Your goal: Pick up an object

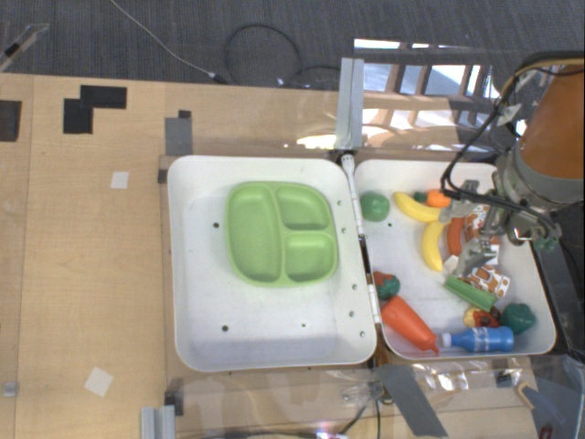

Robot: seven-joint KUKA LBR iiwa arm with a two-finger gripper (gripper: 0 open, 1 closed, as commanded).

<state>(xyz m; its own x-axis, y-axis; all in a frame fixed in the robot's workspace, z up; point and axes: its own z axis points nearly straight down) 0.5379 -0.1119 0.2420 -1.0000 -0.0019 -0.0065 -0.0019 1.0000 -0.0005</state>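
- Fingers (477, 262) low in the right bin (547, 335), tips among the clutter; whether apart or together cannot be told, too small and tangled with toys to read. Nothing seen clamped between them.
- Arm (553, 144) reaching in from the right, orange band above the wrist, cables looped at its far side.
- Nearest candidate under the tips: a green stick (470, 292), lying flat, long axis running from far-left to near-right, with a printed packet (489, 279) just beside it.
- Also close: an orange sausage (455, 236) standing lengthwise near-to-far, and a yellow banana (432, 245) on its left, likewise near-to-far; a second banana (417, 208) lying across, left to right.
- Further off at the near edge: a carrot (409, 324) pointing near-right, a blue bottle (480, 340) lying left-right.
- Left bin (192, 273) carrying a green divided plate (281, 232).
- Advice, as judgement: best to straddle the stick across its short width, square to the long axis, low enough to catch it without pinching the packet; lift straight up.
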